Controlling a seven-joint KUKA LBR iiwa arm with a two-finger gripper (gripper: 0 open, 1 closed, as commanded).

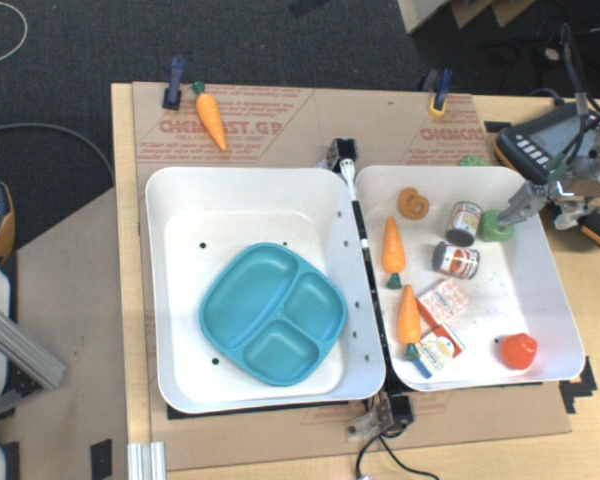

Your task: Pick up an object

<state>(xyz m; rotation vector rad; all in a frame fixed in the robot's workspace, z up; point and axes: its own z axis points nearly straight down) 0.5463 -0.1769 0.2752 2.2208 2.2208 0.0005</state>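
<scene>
One claw (510, 213) comes over the right edge of the right bin (555, 298), near its far right corner. Its tip sits at a green object (494, 227) lying just inside that edge. Whether the claw is wide or narrow cannot be told, and nothing can be seen gripped in it.

Just left of the green object stands a small can (465, 218), and a second can (455, 260) lies on its side just beside and nearer than the first. A brown ring-shaped piece (412, 203) rests towards the bin's far left corner. Along the left wall lie two carrots, one (393, 246) farther and one (408, 314) nearer. Between them and the middle lie a red-and-white packet (444, 299) and a smaller packet (438, 349) by the near edge. A red tomato (518, 351) sits near the near right corner.

The left bin (170, 268) holds a teal divided plate (272, 313), lying flat towards its near edge.

A third carrot (211, 120) lies outside the bins on the cardboard board (280, 128), near its far left corner.
</scene>
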